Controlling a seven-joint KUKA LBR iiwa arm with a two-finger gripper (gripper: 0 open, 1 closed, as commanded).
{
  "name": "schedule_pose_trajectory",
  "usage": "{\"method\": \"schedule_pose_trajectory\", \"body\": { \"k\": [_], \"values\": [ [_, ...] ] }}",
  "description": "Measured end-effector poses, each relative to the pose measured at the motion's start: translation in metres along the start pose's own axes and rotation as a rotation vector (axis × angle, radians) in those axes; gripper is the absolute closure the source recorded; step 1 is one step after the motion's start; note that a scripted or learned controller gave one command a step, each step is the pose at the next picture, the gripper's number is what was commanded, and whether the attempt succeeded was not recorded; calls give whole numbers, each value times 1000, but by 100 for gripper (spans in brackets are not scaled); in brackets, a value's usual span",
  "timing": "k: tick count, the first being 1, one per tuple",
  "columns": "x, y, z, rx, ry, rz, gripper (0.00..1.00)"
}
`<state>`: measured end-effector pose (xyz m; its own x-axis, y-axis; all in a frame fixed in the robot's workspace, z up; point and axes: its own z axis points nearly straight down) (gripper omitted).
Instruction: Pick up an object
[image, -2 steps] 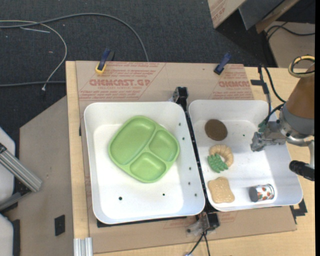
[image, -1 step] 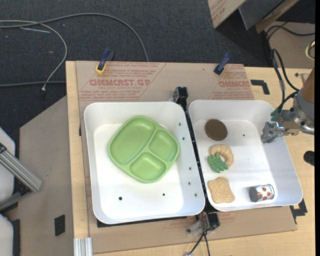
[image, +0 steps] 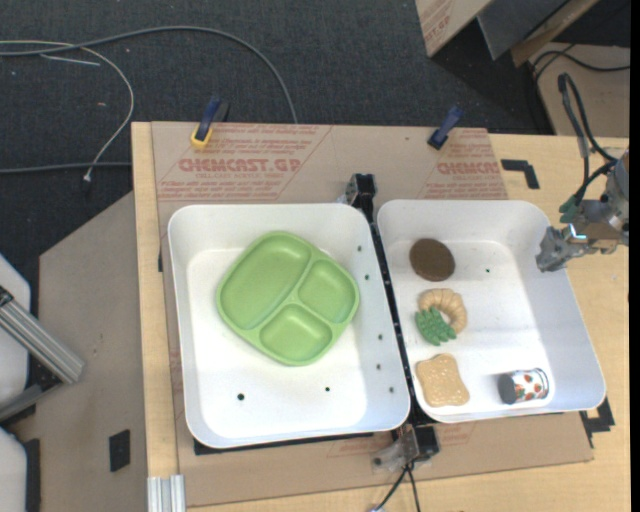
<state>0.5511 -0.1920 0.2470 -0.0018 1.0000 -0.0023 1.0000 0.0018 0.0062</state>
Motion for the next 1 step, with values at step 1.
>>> {"method": "schedule_pose_trajectory", "body": {
  "k": [1],
  "values": [
    [52, 12, -8, 2, 2, -4, 100]
  ]
}}
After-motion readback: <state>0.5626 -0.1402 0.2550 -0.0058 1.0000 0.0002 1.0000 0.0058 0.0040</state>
